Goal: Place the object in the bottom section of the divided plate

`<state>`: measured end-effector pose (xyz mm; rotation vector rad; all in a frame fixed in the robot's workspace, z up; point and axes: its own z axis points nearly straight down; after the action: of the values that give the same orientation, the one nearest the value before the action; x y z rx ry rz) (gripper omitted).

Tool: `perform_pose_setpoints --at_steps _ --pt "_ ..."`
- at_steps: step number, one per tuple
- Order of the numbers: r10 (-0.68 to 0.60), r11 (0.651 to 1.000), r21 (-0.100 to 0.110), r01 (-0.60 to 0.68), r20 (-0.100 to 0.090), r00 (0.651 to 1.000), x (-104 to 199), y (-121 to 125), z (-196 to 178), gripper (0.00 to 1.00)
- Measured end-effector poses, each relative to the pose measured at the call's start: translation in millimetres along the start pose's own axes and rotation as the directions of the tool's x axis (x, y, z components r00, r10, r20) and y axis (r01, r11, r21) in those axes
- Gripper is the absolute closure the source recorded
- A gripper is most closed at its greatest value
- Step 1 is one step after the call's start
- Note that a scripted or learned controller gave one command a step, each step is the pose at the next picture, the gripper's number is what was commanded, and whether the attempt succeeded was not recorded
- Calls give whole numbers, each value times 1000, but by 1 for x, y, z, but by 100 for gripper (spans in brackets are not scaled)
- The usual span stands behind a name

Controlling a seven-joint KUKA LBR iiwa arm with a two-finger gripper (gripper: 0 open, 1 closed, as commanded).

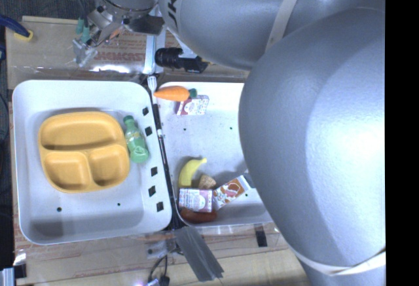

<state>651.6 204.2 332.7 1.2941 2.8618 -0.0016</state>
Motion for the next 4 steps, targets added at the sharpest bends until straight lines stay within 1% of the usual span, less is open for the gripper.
perform_pose_setpoints --at_steps 1,2,3,4 --pt "-236 972 1 236 -1 972 53 -100 21 100" --pt "138 990 6 -138 -1 990 60 -47 171 100" --pt "338 941 2 -338 -1 941 103 -131 49 100" --pt "357 934 4 -357 0 934 63 -80 84 100"
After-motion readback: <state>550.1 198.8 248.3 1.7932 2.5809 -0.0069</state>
